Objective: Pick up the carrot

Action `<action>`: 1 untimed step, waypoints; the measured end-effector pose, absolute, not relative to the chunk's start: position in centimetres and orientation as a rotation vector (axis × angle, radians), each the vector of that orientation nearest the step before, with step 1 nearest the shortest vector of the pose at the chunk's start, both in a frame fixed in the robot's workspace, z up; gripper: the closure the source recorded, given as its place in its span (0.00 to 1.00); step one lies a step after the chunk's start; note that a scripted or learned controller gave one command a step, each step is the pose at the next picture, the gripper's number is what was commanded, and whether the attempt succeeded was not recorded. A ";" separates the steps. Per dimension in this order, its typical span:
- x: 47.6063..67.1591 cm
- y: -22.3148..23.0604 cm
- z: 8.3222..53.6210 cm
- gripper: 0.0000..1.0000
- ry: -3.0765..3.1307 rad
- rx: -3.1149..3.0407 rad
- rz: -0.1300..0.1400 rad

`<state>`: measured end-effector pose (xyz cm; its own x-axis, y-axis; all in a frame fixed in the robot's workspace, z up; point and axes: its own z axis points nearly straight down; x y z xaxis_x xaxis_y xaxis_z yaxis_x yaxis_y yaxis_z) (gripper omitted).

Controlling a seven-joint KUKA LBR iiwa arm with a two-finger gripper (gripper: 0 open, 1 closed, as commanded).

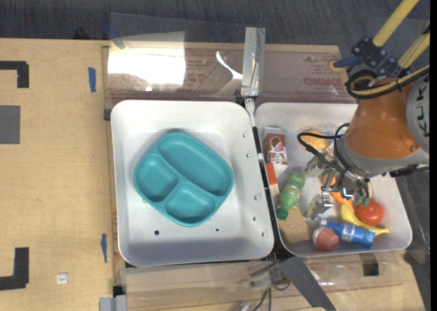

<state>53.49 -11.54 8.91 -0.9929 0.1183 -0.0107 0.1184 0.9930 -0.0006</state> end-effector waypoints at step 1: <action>53.7 -11.4 10.1 1.00 3.120 0.182 -0.003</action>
